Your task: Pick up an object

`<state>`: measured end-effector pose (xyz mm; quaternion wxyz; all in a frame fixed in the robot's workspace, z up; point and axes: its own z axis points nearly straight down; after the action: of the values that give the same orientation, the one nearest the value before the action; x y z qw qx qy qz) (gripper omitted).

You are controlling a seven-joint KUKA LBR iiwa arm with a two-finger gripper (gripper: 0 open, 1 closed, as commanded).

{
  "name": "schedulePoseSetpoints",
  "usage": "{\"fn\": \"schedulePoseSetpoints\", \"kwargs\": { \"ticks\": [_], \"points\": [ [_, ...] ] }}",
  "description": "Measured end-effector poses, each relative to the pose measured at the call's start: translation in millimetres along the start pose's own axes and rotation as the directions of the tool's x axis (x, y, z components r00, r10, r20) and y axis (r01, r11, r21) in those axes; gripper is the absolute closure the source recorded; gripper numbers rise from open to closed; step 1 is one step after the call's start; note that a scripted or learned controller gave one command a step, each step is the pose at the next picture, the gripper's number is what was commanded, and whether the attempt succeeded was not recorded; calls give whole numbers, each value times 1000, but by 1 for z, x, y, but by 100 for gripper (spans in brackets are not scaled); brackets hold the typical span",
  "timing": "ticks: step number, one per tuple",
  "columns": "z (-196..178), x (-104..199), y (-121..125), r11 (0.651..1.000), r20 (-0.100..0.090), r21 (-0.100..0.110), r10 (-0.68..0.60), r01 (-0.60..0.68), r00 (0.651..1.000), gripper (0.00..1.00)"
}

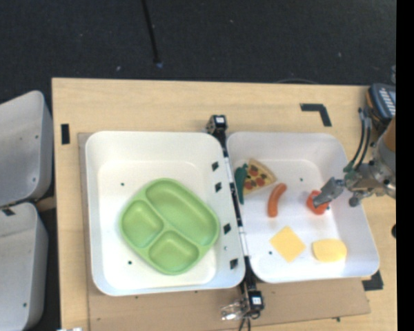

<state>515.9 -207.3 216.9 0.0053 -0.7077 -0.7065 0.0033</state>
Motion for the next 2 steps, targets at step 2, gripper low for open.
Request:
{"fn": "schedulePoseSetpoints", "kwargs": {
  "ticks": [2],
  "points": [
    [50,2,-7,1000,2,-6,-2,2,1000,0]
  ]
}}
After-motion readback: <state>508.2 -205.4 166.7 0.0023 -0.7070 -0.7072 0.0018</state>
